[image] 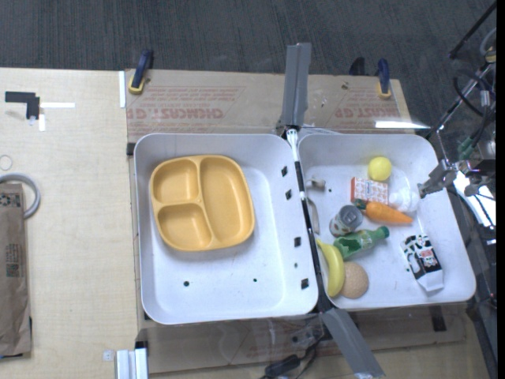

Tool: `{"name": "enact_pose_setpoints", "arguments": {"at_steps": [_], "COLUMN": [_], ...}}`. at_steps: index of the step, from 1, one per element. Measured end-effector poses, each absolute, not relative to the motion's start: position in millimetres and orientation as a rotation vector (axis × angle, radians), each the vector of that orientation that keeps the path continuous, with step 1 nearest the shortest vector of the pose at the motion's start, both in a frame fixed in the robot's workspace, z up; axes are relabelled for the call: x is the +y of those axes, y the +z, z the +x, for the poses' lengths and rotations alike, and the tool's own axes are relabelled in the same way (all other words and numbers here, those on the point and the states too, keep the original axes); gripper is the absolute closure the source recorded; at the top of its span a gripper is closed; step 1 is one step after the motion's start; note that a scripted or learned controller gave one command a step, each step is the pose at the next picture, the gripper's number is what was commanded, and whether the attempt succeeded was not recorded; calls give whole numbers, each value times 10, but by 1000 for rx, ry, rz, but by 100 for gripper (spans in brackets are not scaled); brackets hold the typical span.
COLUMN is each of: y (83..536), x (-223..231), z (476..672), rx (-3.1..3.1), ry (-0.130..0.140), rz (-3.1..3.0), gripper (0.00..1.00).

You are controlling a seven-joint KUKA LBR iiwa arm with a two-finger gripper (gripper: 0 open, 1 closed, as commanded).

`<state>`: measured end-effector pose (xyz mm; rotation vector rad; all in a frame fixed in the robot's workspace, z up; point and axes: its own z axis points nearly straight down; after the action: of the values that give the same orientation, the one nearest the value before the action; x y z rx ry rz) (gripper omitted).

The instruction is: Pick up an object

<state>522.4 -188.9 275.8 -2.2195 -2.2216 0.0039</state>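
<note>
1. Approach step: the pincer [439, 181] hangs at the right bin's [458, 290] right rim; its state cannot be told.
2. Target: the carrot [388, 213] lies near, left of it.
3. Next: descend and clamp.

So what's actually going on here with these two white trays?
A robot arm is meant to pick something up. Its gripper sits at the right bin's far edge, with nothing visibly held. That bin holds a lemon, carrot, green bottle, banana and small carton. The left bin holds a yellow divided plate.
</note>
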Motion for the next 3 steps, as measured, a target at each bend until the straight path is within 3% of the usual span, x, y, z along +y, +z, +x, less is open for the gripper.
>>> {"name": "enact_pose_setpoints", "arguments": {"at_steps": [1,2,3], "y": [1889,1470,903], "x": [-1817,-2063,-2162], "z": [5533,5216,4780], "rx": [-2306,-2425,-2389], "ry": [4,2,-6], "rz": [-2131,-1995,-2024], "gripper": [0,0,0]}}
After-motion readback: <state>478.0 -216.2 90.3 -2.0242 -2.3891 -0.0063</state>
